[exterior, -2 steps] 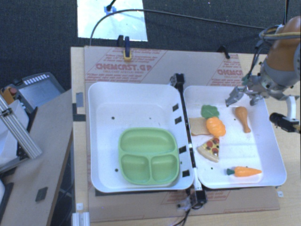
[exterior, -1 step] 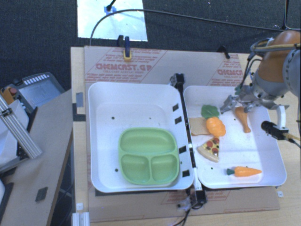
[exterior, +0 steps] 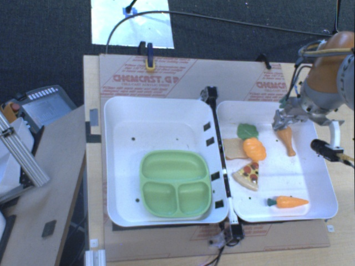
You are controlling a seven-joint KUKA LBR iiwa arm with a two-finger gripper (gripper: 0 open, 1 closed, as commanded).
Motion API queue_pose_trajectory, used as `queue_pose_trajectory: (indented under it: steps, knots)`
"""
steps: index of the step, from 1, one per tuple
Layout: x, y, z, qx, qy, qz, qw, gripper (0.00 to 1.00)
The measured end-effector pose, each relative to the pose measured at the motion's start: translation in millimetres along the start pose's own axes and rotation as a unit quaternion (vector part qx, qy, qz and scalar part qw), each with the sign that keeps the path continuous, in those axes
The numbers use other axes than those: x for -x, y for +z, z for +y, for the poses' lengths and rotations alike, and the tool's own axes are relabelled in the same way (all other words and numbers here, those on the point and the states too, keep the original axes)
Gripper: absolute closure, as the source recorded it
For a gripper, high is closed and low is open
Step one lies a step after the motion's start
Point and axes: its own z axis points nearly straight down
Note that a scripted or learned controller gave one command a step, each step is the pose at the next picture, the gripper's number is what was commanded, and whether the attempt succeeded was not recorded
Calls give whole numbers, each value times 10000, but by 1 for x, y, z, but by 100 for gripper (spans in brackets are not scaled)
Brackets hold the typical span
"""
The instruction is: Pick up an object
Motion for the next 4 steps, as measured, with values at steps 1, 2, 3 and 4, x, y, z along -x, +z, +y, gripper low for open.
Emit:
queue_pose_trajectory:
  steps: [1,2,3,4]
  knots:
    - [-4,-65,2,24,-15,-3,10000,100]
    - [-8,-111,1,16,-19,-1,10000,100]
    - [-8,-147,3,9,-21,0,10000,100]
    - [-62,-150,-1,-12,-34,12,10000,100]
